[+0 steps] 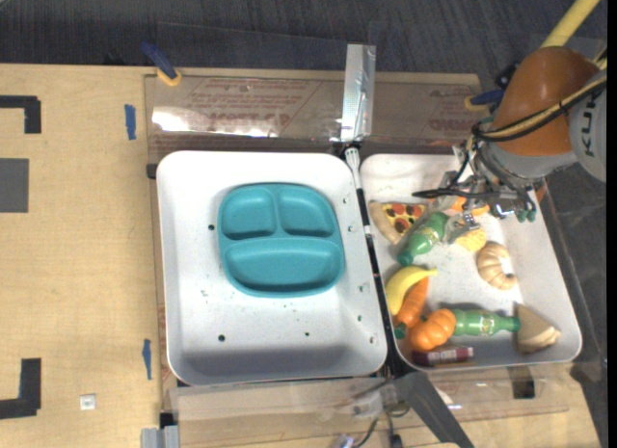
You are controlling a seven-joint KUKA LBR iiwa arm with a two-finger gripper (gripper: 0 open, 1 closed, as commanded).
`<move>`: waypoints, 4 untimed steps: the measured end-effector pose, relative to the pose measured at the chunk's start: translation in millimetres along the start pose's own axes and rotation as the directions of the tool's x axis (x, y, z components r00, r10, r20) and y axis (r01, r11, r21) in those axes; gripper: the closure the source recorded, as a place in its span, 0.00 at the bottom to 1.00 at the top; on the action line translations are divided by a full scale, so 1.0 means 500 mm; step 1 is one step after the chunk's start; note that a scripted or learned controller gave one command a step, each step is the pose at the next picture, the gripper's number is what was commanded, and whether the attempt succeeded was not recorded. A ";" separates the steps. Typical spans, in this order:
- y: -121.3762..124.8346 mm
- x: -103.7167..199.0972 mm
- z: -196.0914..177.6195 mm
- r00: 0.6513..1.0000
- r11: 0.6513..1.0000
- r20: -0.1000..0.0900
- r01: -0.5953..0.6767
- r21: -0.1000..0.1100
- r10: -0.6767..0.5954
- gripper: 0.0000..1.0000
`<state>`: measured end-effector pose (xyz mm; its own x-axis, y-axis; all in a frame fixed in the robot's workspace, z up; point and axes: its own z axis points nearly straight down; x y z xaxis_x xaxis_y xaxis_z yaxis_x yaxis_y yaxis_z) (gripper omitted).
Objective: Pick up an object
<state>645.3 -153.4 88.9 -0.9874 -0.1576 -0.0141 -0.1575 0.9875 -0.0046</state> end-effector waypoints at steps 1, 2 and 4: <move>0.134 -0.012 -0.207 1.000 1.000 0.005 -0.022 -0.003 0.022 1.00; 0.067 -0.029 -0.036 0.945 0.945 -0.009 0.326 -0.010 -0.327 1.00; 0.206 -0.086 -0.252 0.968 0.968 0.000 0.250 -0.005 -0.250 1.00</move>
